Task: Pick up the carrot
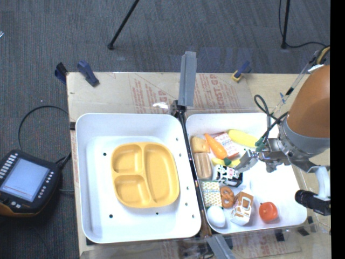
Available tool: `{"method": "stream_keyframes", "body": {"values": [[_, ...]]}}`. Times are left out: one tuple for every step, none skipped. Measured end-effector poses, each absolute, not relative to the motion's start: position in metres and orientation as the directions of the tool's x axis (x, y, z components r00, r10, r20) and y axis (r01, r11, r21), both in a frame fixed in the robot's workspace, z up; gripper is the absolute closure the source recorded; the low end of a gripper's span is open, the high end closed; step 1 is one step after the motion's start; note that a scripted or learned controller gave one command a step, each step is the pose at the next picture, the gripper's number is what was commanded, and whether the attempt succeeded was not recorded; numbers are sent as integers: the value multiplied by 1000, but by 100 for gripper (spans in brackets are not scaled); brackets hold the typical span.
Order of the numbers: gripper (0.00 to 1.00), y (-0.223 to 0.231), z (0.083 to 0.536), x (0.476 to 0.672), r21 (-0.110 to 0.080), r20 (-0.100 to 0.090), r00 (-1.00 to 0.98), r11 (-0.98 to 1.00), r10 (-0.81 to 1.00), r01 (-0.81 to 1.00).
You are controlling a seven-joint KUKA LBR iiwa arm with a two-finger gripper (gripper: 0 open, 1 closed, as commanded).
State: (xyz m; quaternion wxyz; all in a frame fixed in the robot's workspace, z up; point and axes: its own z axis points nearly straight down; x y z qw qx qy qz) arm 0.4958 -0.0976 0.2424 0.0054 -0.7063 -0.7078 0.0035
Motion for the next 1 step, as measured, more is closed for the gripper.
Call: {"method": "stream_keyframes", "body": {"values": [[0,-82,219,575,-12,3,-28,28,1000,1000]]}}
